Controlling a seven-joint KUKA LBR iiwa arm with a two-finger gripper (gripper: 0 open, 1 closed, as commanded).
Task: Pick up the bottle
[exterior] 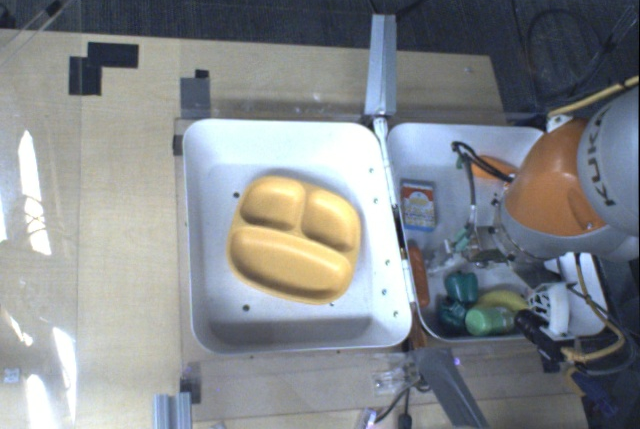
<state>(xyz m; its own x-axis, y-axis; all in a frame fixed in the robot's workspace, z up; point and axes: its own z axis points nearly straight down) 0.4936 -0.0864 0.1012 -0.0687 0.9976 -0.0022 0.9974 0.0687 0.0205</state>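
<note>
The arm (575, 187) reaches into the right bin (440, 142). The gripper (478, 242) hangs above the bin's clutter; its opening cannot be determined. The green bottle (487, 320) lies on its side near the bin's front wall, beside a yellow item (505, 299). The left bin (200, 217) holds a yellow moulded tray (293, 237).

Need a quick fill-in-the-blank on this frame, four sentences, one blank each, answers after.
1. The yellow three-part tray lies in the ____ bin.
2. The arm hangs over the ____ bin.
3. The green bottle lies on its ____.
4. The small card with the red label lies beside the ____ between the bins.

Missing words: left; right; side; divider
</note>
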